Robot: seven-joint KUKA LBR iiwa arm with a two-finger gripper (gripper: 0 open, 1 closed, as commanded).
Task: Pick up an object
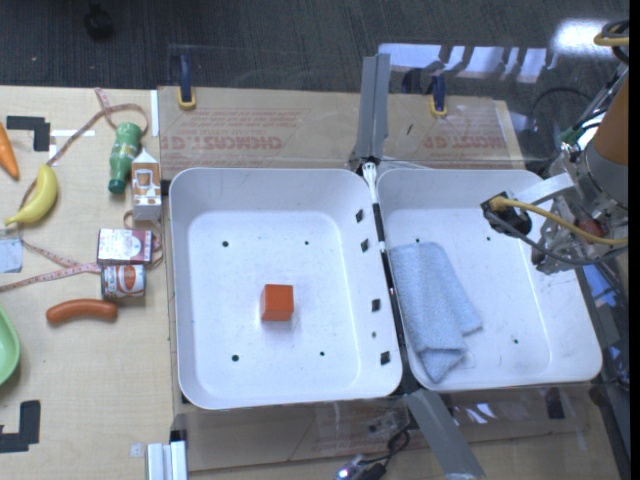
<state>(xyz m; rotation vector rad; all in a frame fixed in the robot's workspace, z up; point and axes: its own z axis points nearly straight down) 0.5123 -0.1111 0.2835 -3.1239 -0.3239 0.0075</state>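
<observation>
An orange cube [277, 302] sits near the middle of the left bin [200, 368]. A grey-blue folded cloth [432, 303] lies in the left half of the right bin [560, 363], stretching from the middle toward the front edge. My gripper [562, 251] hangs over the right bin's right rim, well to the right of the cloth and far from the cube. Nothing shows in its grasp.
On the bench left of the bins lie a banana [35, 196], a green bottle [124, 153], a sausage [81, 311], a can [124, 281] and small boxes [146, 190]. A raised grey divider [375, 228] runs between the two bins.
</observation>
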